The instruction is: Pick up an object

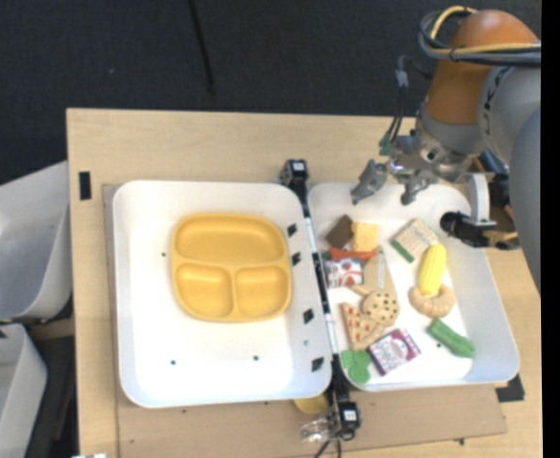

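My gripper (390,185) hangs over the right bin (497,294), near its rim at twelve o'clock, fingers spread wide with nothing between them. The pile of toy food lies below me toward six o'clock: a brown block (341,230) and a yellow cheese wedge (365,236) nearest, well apart from my fingertips (366,182). Farther on sit a corn cob (432,268), a pretzel (433,301), a cookie (382,305), a pizza slice (360,327) and a green bean (450,338). At nine o'clock, the left bin (146,351) carries a yellow divided plate (231,265).
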`<state>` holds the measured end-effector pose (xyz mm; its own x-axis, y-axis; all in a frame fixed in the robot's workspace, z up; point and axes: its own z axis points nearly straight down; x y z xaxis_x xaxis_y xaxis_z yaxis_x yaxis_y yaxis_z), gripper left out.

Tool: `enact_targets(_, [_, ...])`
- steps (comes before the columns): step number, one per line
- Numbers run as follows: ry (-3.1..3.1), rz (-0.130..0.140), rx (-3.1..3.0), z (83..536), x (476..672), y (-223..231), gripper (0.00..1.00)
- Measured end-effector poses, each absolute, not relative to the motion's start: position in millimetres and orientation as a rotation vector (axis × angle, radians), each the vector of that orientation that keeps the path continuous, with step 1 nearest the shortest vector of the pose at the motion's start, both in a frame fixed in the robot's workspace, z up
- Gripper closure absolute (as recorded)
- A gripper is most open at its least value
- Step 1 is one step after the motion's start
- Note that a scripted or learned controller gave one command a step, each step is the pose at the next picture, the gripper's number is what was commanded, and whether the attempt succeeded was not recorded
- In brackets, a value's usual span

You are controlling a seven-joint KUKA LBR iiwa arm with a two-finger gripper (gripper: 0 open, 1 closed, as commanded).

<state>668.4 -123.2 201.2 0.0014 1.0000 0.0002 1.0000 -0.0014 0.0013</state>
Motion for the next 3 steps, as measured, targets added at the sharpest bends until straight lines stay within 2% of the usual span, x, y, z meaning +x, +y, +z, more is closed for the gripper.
enact_targets(1, [2.22,0.005,2.217,213,669.4,-124,1.0])
enact_targets(2, [2.231,0.009,2.208,264,662.5,-23,1.0])
enact_targets(3, [2.228,0.01,2.21,341,643.2,38,1.0])
